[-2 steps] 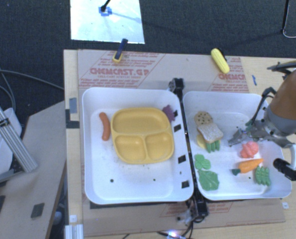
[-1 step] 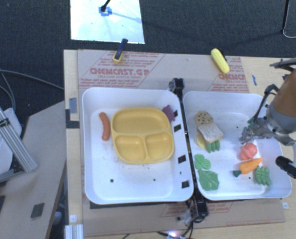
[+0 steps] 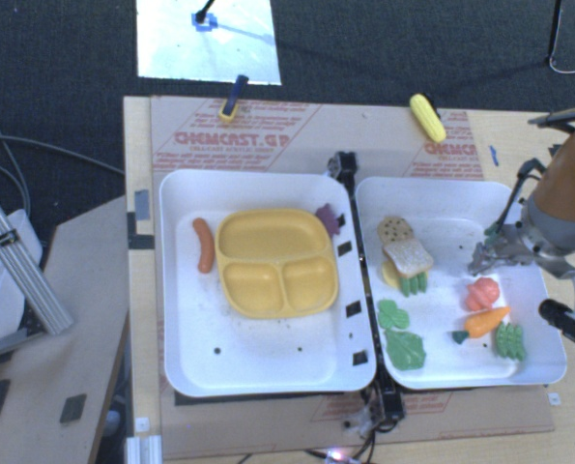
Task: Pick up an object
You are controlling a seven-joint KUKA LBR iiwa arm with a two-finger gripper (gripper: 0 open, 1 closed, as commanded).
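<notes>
Nearest you, right bin (image 3: pixel 558 361), front: smooth orange carrot (image 3: pixel 484 323) lying slantwise, bumpy green piece (image 3: pixel 509 340) just beside it, rounded red-orange tomato (image 3: pixel 482 293) behind. Your gripper (image 3: pixel 487 256) hangs just above the tomato; whether its fingers are parted, you cannot tell. Same bin, left side: flat green leaves (image 3: pixel 403 341), sandwich (image 3: pixel 408 259), speckled cookie (image 3: pixel 395 228). Left bin (image 3: pixel 171 288): glossy yellow three-compartment plate (image 3: pixel 275 261), sausage (image 3: pixel 205 245) beside it.

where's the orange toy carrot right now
The orange toy carrot lies in the right white bin, just below the red toy tomato, left of a green toy.
</notes>
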